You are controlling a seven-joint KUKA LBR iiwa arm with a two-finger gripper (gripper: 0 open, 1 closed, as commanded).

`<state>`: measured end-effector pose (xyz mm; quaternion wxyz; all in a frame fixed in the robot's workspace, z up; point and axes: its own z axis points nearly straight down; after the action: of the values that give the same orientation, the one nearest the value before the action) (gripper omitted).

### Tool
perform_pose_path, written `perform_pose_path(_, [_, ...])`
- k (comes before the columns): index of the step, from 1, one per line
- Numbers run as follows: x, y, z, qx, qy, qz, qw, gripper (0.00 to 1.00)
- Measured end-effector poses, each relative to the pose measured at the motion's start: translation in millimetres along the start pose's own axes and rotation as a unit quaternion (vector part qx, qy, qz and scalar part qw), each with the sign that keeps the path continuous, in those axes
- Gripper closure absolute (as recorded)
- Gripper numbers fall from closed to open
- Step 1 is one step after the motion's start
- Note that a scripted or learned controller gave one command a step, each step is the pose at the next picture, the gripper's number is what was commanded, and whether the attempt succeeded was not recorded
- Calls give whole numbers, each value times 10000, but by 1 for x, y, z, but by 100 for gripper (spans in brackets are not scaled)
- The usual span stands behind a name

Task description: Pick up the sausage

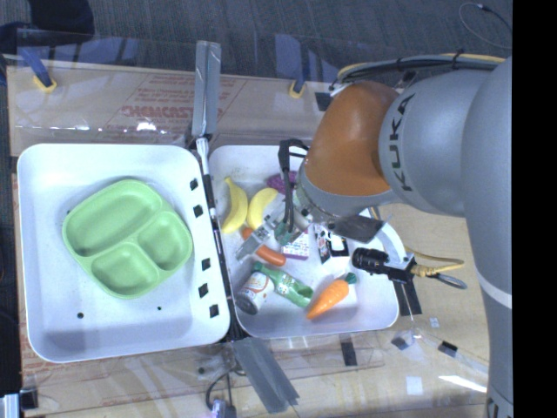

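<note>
Bench, two white bins. Right bin (228, 233) crowded; gripper (285, 230) low beside sausage (271, 256), aimed to grasp; grip unreadable.

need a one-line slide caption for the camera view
Arm's gripper reaches down into the right bin above the sausage, beside banana and carrot; green plate in left bin.

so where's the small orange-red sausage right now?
In the right white bin, the small orange-red sausage lies just below the gripper, between the yellow lemon and green bottle.
</note>
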<state>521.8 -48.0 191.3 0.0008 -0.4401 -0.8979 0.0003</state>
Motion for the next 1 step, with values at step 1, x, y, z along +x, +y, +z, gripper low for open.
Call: perform_pose_path(1, [-7, -29, 0, 4, 6, -99, 10000, 0])
